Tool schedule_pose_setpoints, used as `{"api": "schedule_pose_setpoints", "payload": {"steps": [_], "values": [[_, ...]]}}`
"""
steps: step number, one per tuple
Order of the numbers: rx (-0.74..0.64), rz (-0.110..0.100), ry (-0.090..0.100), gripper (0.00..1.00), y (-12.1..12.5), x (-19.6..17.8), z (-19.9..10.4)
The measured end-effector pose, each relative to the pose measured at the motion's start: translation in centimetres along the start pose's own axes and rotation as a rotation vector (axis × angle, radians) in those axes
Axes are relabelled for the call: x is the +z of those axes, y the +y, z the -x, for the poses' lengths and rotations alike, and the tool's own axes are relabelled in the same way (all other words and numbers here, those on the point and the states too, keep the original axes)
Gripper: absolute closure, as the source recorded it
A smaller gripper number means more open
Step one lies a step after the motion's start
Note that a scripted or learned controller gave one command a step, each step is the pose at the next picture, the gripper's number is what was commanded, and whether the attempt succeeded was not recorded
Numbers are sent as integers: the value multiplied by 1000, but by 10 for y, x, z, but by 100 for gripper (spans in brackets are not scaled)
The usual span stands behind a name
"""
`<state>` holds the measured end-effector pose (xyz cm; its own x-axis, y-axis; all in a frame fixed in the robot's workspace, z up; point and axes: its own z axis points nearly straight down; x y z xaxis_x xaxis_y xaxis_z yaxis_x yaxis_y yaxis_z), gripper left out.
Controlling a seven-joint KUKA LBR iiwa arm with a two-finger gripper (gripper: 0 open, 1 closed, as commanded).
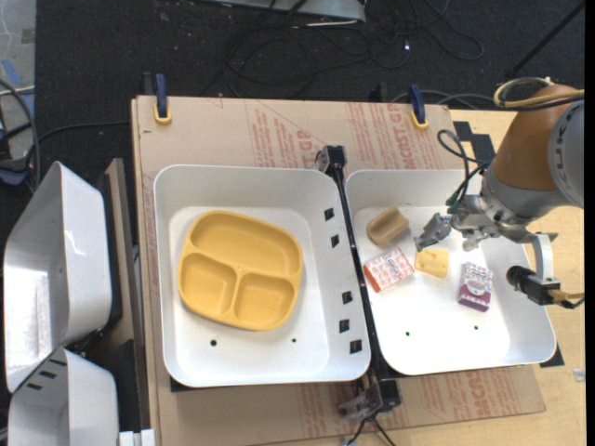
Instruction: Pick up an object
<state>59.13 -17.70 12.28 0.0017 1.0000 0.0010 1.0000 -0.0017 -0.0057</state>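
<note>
The right bin (521,342) holds a tan bread-like piece (387,225), a red and white packet (388,269), a yellow cheese wedge (431,264) and a purple and white box (475,286). My gripper (449,238) hangs over the bin's upper middle, just above and right of the cheese wedge. It is open, its two grey fingers spread apart with nothing between them. The orange band (532,151) of the arm sits above it at the right.
The left bin (177,342) holds a yellow divided tray (242,269). A black divider (351,268) runs between the bins. White tubs (51,277) stand off the bench at the far left. Cables lie on the dark floor behind.
</note>
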Motion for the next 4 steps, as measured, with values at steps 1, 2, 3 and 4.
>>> {"api": "schedule_pose_setpoints", "payload": {"steps": [1,2,3,4], "values": [[0,1,0,0,0,34,-1],[0,19,-6,100,5,16,2],[-5,10,-3,100,14,-41,6],[-5,12,-4,100,16,-104,9]]}}
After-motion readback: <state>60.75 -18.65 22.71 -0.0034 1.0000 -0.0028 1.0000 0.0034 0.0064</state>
